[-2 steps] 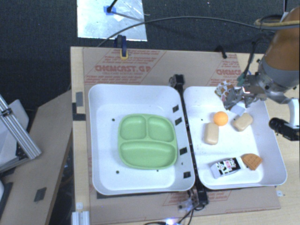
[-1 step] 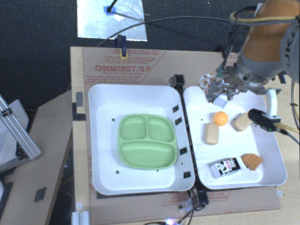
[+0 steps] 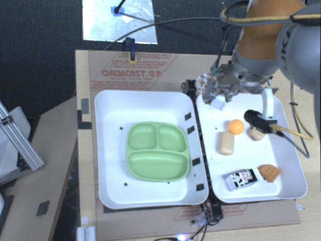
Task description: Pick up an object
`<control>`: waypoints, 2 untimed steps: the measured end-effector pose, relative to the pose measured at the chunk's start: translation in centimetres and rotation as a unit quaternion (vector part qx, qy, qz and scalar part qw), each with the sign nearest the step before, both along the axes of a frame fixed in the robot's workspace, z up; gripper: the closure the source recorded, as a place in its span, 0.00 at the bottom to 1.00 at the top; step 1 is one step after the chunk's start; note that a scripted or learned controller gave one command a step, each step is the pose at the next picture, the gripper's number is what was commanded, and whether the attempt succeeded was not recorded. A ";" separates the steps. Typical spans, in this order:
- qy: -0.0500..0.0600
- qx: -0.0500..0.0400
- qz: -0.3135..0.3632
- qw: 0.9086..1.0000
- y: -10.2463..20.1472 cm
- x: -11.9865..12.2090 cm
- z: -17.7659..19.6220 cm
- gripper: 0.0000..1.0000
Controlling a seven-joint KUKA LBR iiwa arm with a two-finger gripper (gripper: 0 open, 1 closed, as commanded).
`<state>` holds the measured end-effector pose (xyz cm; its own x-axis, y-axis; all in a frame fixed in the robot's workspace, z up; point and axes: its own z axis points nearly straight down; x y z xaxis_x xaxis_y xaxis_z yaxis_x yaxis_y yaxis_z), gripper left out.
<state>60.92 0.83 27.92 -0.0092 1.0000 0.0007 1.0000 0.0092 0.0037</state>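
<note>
My gripper (image 3: 212,93) hovers over the far left corner of the right bin (image 3: 296,177), close to the divider between the two bins. Nearer the front of that bin lie an orange ball (image 3: 235,127), a beige oblong block (image 3: 226,143), a small tan piece (image 3: 257,134), a black-and-white carton (image 3: 242,178) and a brown wedge-shaped piece (image 3: 270,172). The ball and the block are the closest to the gripper, a little way in front of it. Nothing can be seen held in the gripper.
The left bin (image 3: 108,134) holds a green divided plate (image 3: 158,152) in its middle. A blue clamp (image 3: 131,48) stands on the cardboard behind the bins. The grey arm with its orange band (image 3: 268,21) rises at the back right.
</note>
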 end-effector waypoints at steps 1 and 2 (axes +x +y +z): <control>0.001 0.000 0.000 1.000 5.0 1.3 -1.1 1.00; 0.001 0.000 0.000 1.000 9.3 2.9 -4.1 1.00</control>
<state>63.80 10.10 23.83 -0.0085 1.0000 0.0012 1.0000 0.0085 0.0010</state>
